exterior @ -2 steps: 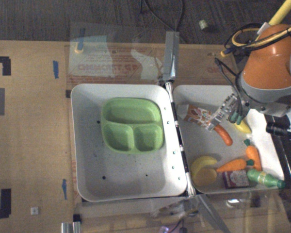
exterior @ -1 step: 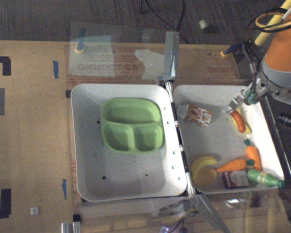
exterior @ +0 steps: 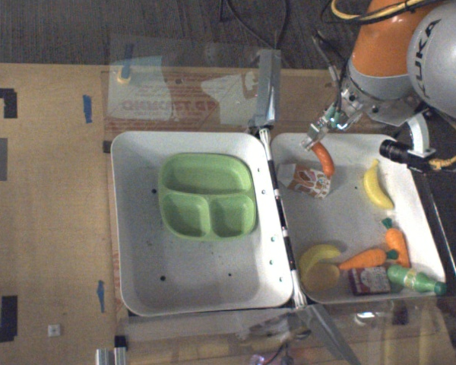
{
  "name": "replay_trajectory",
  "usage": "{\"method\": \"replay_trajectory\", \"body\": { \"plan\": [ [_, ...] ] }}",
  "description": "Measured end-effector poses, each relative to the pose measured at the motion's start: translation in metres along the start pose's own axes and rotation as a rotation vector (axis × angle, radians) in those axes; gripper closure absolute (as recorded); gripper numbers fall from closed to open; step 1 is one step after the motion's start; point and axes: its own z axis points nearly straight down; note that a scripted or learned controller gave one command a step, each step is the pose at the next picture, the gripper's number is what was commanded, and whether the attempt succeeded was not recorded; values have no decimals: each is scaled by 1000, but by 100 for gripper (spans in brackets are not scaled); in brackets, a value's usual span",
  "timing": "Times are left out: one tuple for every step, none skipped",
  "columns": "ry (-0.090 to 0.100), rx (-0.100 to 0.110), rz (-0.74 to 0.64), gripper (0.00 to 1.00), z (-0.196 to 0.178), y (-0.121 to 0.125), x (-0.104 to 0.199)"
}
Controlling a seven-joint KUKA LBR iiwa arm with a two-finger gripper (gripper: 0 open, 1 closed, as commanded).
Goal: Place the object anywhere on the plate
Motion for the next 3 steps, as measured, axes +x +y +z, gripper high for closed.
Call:
{"method": "replay_trajectory", "body": {
  "plan": [
    [3, 2, -152, 100, 21, 38, 56],
    [3, 1, -248, 100, 24, 40, 111],
    [3, 1, -248, 0, 24, 40, 111]
  ]
}}
